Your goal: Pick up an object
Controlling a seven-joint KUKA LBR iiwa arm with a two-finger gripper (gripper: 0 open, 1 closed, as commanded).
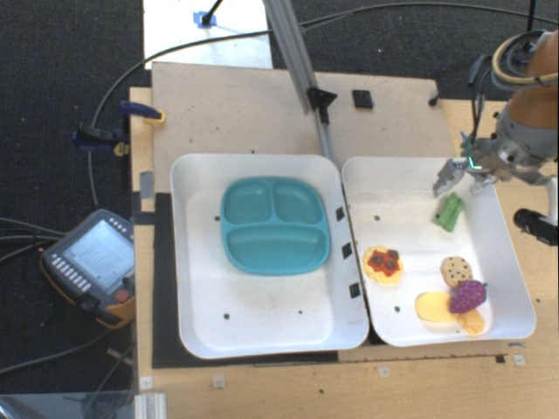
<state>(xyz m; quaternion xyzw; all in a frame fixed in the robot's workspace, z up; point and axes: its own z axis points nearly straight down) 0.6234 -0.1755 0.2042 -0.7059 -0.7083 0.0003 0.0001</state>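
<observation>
Evidently you were at the approach step, not yet at the grasp: the tool (pixel 461 175) hung over the far edge of the right-hand bin (pixel 402 182), its grey fingers spread open with nothing between them. The likeliest target, a small green block-like toy (pixel 450 211), lay tilted on the bin floor just beside and nearer than the fingertips; whether tool and toy touched could not be told.

By my reading, your next move called for shifting the tool a little toward the near edge, centring the open fingers over the green piece, then descending and closing across its narrow width. The bin's right wall was near, so you had little room on that side.

Other candidates sat well apart, toward the near right corner of that bin: a small pizza toy (pixel 383 264), a cookie (pixel 454 271), a purple grape bunch (pixel 467 296) and a yellow piece (pixel 433 307). The left bin (pixel 201 321) carried a teal divided plate (pixel 274 225).
</observation>
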